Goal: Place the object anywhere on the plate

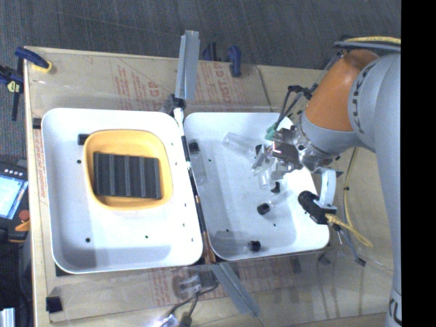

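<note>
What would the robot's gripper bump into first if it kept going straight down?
Probably the white floor of the right bin. The gripper points down there, beside a small dark piece, though depth is unclear.

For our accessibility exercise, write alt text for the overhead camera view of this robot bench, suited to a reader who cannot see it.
A grey robot arm with an orange band reaches from the right over the right white bin, its tool low above a few small clear and dark objects. The left white bin holds a yellow plate with a dark ribbed centre.
</note>
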You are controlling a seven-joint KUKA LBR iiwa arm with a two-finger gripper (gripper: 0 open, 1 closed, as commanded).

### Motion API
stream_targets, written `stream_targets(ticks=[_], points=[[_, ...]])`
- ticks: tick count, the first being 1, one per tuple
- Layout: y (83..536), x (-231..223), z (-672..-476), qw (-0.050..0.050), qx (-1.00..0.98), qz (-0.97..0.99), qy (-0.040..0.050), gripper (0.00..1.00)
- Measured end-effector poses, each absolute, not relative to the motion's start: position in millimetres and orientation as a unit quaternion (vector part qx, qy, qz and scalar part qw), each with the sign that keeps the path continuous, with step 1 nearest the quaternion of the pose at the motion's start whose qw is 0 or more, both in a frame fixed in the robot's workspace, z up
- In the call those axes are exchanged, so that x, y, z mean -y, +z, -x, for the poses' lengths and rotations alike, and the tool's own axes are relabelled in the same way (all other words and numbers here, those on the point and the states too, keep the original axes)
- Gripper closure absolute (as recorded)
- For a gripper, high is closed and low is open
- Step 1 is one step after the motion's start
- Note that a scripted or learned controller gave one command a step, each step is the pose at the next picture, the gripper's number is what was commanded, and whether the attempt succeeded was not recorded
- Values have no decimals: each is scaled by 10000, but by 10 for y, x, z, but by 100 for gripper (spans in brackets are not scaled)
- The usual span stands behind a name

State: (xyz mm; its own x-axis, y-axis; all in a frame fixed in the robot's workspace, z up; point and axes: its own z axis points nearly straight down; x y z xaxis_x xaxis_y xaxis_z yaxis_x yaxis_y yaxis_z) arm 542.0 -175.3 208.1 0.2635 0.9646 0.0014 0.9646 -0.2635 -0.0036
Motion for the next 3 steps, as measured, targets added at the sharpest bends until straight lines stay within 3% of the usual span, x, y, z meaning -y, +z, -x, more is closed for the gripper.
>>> stream_targets(ticks=[1, 2, 3], points=[[1988, 1062, -5654, 25, 6465, 7629, 12, 100], [1910, 273, -6049, 12, 7116, 7025, 9, 100], [1911, 273, -6050, 11, 7117, 7025, 8, 0]])
